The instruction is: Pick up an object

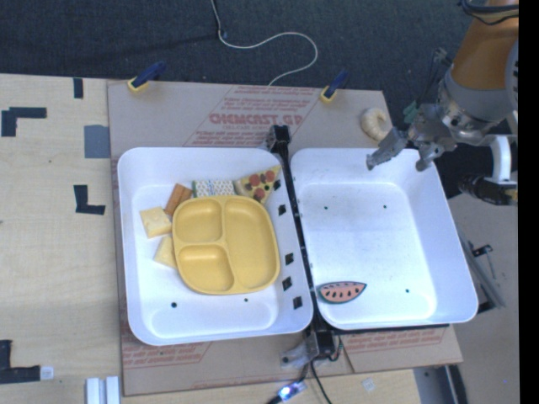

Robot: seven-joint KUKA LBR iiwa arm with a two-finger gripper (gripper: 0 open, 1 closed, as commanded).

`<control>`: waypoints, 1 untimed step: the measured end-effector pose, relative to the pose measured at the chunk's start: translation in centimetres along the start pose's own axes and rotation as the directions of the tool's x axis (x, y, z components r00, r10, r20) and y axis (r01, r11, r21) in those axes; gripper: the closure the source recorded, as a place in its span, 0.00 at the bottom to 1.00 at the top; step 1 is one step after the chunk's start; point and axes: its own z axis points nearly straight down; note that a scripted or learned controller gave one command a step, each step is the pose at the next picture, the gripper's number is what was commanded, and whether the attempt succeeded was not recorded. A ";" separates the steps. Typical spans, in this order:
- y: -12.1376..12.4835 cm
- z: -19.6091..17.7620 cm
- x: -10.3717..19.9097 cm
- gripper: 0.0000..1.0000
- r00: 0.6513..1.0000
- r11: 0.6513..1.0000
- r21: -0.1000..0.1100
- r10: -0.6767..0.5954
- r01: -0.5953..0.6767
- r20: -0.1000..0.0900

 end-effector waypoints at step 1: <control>0.2 -0.8 0.0 0.00 1.000 1.000 -0.012 -0.003 0.003 0.002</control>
